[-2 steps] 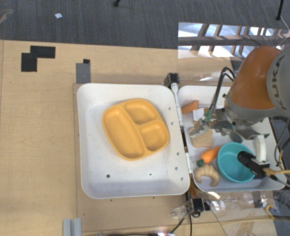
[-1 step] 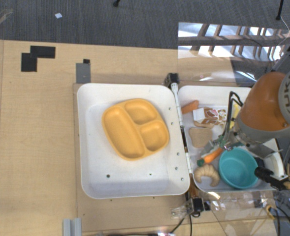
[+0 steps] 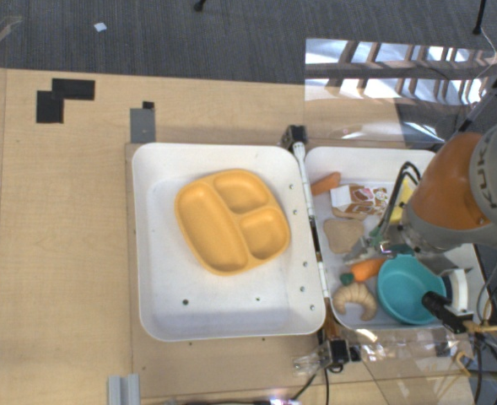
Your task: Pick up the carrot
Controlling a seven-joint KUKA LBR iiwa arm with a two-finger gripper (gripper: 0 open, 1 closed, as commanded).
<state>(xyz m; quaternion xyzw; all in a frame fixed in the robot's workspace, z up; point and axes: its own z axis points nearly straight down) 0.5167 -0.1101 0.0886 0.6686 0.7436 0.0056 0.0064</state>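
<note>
- The carrot [image 3: 367, 269] lies in the right bin [image 3: 320, 226], lower middle of that bin, its orange body pointing up to the right and its green end toward the lower left.
- The gripper [image 3: 381, 245] hangs just above the carrot's upper end, under the grey arm [image 3: 484, 184] with its orange band, which comes in from the right edge of the frame.
- I cannot tell how the gripper is set; the wrist hides most of it.
- Crowding the carrot: a teal bowl [image 3: 408, 289] touching or just beside it on the right, a croissant [image 3: 357, 299] just below, a tan flat piece [image 3: 343, 236] just above left.
- A sausage [image 3: 326, 182] and a printed card [image 3: 359, 198] sit nearer the top of the right bin.
- The left bin [image 3: 155, 251] holds a yellow divided plate [image 3: 231, 220] near its middle, with bare white floor all round it.
- The wooden surface [image 3: 54, 251] lies open at the left of the frame.
</note>
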